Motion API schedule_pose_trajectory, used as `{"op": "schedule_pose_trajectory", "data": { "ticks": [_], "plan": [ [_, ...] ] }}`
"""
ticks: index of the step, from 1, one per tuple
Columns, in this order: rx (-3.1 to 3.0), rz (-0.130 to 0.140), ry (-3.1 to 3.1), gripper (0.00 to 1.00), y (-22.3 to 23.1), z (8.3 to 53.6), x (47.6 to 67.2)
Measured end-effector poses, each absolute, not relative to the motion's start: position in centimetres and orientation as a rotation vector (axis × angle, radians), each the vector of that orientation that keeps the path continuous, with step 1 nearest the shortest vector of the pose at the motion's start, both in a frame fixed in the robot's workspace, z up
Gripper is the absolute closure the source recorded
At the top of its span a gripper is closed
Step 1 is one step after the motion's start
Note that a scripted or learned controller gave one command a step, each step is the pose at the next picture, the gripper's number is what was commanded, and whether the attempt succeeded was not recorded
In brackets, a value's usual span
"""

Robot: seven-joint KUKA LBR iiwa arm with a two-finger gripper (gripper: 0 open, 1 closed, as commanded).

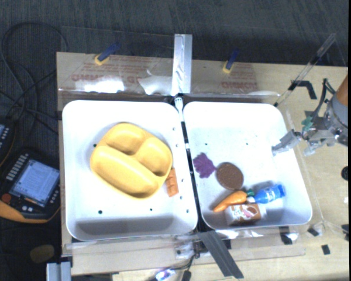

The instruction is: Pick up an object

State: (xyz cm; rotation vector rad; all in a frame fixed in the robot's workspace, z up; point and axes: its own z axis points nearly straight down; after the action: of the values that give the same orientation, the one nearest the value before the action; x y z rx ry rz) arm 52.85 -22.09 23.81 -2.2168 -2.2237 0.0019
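The arm's pincer (292, 142) hangs at the right bin's (234, 113) three o'clock rim; whether its grip is wide or narrow cannot be told, and nothing is seen in it. The step in hand looks like the approach, before any pick. Candidates cluster at the bin's five o'clock: an orange plastic carrot (229, 201), a round brown cookie-like disc (229, 174), a small blue-capped bottle (267, 194), a brown jar (244, 213) and a purple grape-like bunch (204, 165). The next move calls for travelling toward seven o'clock and descending over one piece, clear of its neighbours.
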Motion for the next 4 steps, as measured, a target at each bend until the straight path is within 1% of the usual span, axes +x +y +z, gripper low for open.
{"op": "schedule_pose_trajectory", "data": {
  "ticks": [1, 2, 3, 4],
  "plan": [
    [-2.179, -0.002, -2.249, 0.00, -21.9, 12.4, 48.7],
    [-2.044, 0.001, -2.383, 0.00, -16.2, 13.5, 55.0],
    [-1.931, -0.003, -2.492, 0.00, -11.0, 9.0, 52.4],
    [-1.931, -0.007, -2.490, 1.00, -11.0, 9.8, 52.5]
  ]
}}
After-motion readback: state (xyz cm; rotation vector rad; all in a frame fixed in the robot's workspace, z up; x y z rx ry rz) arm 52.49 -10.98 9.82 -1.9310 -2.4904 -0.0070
